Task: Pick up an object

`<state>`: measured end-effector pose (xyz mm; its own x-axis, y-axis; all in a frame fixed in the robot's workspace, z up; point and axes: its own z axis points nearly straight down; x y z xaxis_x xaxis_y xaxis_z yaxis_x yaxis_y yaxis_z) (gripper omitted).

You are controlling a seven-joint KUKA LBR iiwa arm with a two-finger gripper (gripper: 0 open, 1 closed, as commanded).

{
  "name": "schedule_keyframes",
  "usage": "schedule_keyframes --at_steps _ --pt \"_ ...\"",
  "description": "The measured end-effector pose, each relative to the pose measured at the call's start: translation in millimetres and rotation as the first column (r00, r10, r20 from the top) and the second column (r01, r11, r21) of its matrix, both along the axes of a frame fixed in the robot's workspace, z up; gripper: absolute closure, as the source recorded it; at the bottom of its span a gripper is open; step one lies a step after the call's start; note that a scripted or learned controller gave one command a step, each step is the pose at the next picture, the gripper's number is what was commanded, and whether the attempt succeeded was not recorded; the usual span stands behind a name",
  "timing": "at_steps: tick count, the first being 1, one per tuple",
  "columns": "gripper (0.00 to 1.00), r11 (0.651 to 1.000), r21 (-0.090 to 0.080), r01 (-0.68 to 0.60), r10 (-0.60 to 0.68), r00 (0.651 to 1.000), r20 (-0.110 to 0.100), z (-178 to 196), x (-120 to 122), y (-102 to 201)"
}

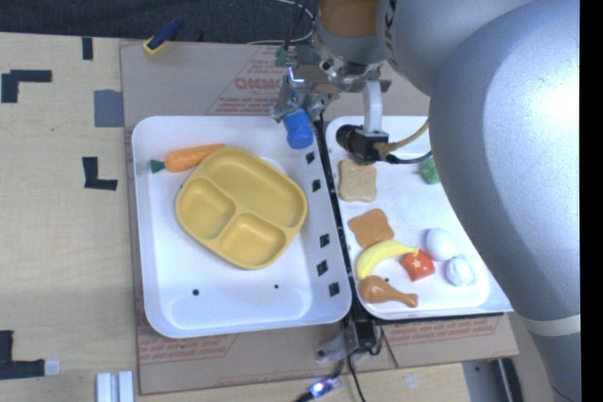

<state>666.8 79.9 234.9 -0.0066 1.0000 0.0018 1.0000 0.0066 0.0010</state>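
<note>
Blue cylinder [299, 130] sits clamped between the fingers of the gripper [294, 108], hanging at the far right corner of the left bin [151, 202]. Below-left of the gripper: smooth yellow three-compartment tray [241, 205], with a carrot [188, 157] touching its far edge. Right of the gripper, across the bins' shared rim: toast [357, 181], banana [382, 255], drumstick [386, 292]. Bare white floor nearer the camera.
</note>
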Motion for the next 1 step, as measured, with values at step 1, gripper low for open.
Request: schedule_keyframes --at_steps 1 --pt "1.0 1.0 -0.003 0.006 -0.006 1.0 -0.003 -2.4 -4.5 -10.2"
